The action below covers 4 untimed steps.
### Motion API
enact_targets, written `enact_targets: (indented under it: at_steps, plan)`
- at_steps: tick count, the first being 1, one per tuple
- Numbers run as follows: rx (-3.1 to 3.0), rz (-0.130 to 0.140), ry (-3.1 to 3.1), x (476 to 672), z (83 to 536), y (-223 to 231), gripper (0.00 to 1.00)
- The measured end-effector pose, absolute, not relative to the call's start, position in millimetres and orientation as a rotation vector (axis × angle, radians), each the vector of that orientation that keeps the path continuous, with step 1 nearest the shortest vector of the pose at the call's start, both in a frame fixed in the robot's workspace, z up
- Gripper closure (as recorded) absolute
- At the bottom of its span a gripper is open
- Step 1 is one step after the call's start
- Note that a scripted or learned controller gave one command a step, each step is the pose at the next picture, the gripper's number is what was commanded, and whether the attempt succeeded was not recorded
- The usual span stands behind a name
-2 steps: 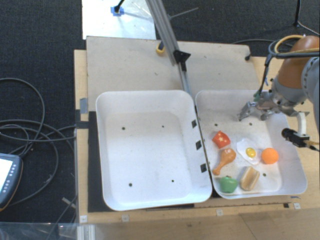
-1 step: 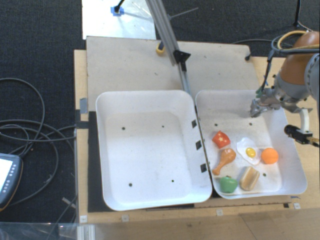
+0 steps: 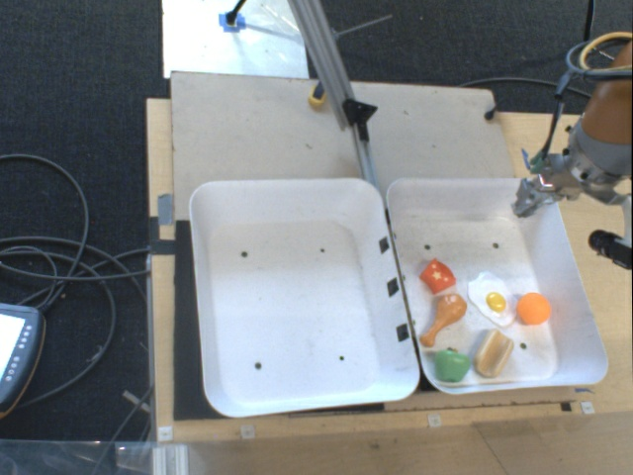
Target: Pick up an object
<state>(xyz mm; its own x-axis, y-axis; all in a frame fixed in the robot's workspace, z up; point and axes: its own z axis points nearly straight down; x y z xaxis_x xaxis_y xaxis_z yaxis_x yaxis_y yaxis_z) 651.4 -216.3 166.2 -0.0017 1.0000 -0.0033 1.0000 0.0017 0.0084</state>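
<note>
The right bin (image 3: 465, 216) holds several toy foods near its front: a red pepper piece (image 3: 437, 275), a brown drumstick (image 3: 444, 319), a fried egg (image 3: 492, 300), an orange ball (image 3: 534, 309), a bread roll (image 3: 494, 352) and a green piece (image 3: 452, 365). My gripper (image 3: 527, 202) hangs at the back right corner of that bin, well behind the toys. Nothing shows between its fingers.
The left bin (image 3: 213, 265) sits beside the right one. A grey pole (image 3: 326, 47) slants across the bench behind the bins. Cables lie on the dark floor to the left, beside a screen (image 3: 12, 349).
</note>
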Motion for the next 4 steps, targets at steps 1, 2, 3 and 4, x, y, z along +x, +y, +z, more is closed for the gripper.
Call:
enact_targets:
  at_steps: [1, 2, 3, 4]
  plan:
    - [2.208, 0.008, 2.222, 655.2, 231.9, -213.4, 1.0]
    - [2.211, 0.004, 2.225, 656.4, 245.4, -213.6, 1.0]
    - [2.209, 0.005, 2.231, 653.3, 254.4, -164.8, 1.0]
    - [2.21, 0.003, 2.233, 652.8, 243.4, -115.8, 1.0]
